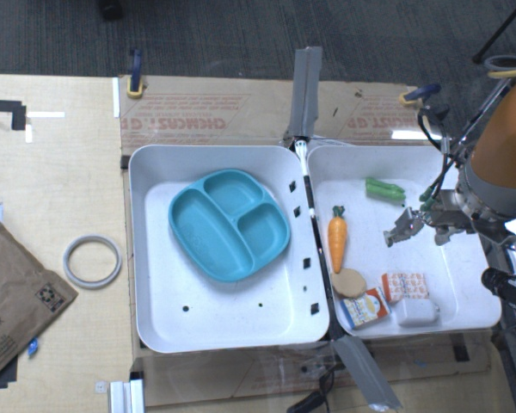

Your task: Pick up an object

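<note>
In the right bin (464, 317) lie an orange carrot (336, 239), a green piece (384, 189), a tan round cookie (350, 283), a red and white packet (405, 286), a blue and orange packet (362, 309) and a pale block (417, 313). My gripper (402, 230) hangs over the middle of this bin, right of the carrot and below the green piece. Nothing shows between its fingers.
The left bin (150, 299) holds a blue divided plate (230, 224). A grey divider (306, 101) runs between the bins. On the bench to the left sit a tape ring (92, 260) and a brown cardboard box (13, 304). Cables (451, 144) hang near the arm at the right.
</note>
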`<act>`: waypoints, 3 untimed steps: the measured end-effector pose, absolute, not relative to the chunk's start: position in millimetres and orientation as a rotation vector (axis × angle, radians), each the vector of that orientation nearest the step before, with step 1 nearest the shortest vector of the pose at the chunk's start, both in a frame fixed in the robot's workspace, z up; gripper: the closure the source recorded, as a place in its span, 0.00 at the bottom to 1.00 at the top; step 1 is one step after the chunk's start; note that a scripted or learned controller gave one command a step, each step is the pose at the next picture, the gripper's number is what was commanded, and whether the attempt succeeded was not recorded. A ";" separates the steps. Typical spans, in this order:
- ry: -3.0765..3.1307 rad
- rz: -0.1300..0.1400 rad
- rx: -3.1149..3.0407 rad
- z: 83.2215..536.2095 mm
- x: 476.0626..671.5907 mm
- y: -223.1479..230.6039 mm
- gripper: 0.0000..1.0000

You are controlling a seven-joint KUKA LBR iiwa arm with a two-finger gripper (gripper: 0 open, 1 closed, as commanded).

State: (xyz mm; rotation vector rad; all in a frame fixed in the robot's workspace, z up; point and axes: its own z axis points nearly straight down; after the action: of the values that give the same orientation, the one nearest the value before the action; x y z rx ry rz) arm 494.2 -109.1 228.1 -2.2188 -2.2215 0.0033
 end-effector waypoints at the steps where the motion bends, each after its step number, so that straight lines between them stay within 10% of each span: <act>1: -1.854 0.005 -2.536 331.1 492.2 -138.3 0.00; 3: -1.952 0.002 -2.460 91.3 477.0 -158.4 0.00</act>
State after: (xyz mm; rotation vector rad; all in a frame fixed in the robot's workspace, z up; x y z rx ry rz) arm 477.0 -158.4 91.3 -2.4597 -1.9518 0.0019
